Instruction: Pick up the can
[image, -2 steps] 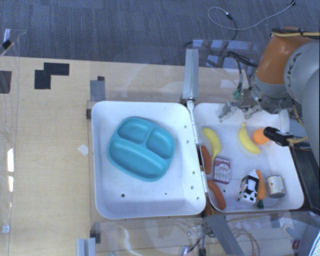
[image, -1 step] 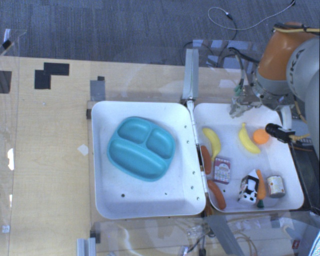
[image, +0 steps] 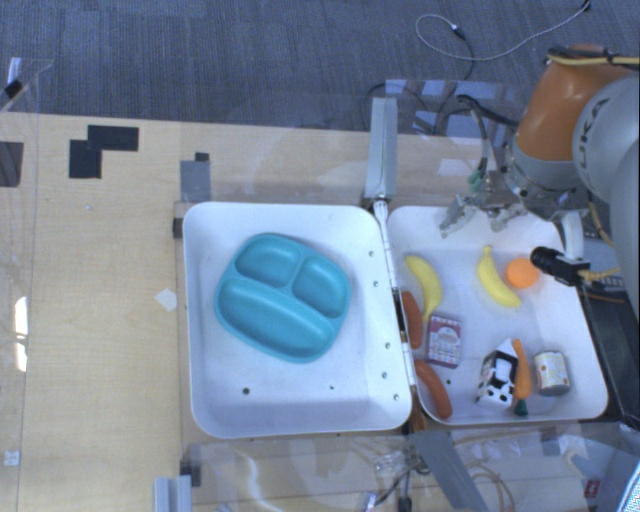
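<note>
Toward the lower right of the frame, the small silver cylindrical can (image: 551, 371) lies on its side near the front right corner of the right-hand shallow white bin (image: 597, 405). Just left of it stands a slim orange carrot with a green tip (image: 521, 376), which touches or overlaps a black-and-white cow-patterned toy (image: 495, 379). Farther left in the same bin are a small red-and-white rectangular box (image: 444, 340), and two reddish-brown sausages (image: 412, 318) (image: 434, 389) lying along the bin's left wall, one behind the other. Two yellow bananas occupy the middle of the bin: a curved one at centre left (image: 426, 283) and a shorter one at centre right (image: 495, 281), the latter just beside a round orange fruit (image: 522, 274).

Upper right: the grey arm with its orange band (image: 565, 105) reaches over the rear edge of the right bin. Its two-finger gripper (image: 480, 213) hangs over the bin's back portion, well apart from the can; the metal fingers (image: 452, 219) appear spread, with nothing between them.

Centre left: the left-hand shallow white bin (image: 215, 400) holds a teal plastic divided tray with three compartments (image: 284, 296), lying at a slant. Both bins rest on a pale wooden bench (image: 90, 330), which bears black tape marks (image: 100, 148) at upper left.
</note>
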